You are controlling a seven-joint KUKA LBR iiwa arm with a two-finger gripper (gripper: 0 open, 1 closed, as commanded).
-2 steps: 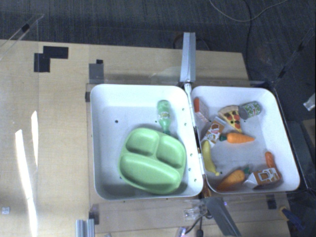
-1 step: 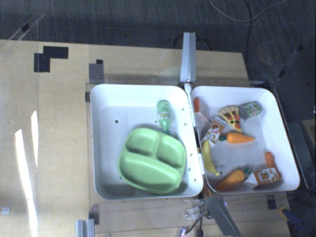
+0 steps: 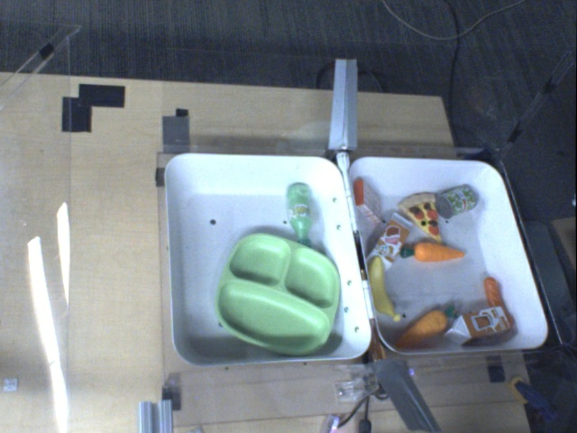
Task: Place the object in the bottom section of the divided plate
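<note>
A green divided plate [image 3: 279, 294] lies in the left white bin [image 3: 203, 215], toward its front right. It has two smaller sections on the far side and one long section along the near side, and nothing lies in any of them. A small green bottle [image 3: 299, 211] lies on the bin floor just beyond the plate's far edge, its lower end touching or nearly touching the rim.
The right white bin [image 3: 509, 242] holds several toy foods: a pizza slice [image 3: 421, 213], a can [image 3: 458, 199], two carrots [image 3: 435, 253] [image 3: 424, 326], a banana [image 3: 382, 289] and small cartons [image 3: 489, 321]. A metal post [image 3: 343, 106] stands behind the bins.
</note>
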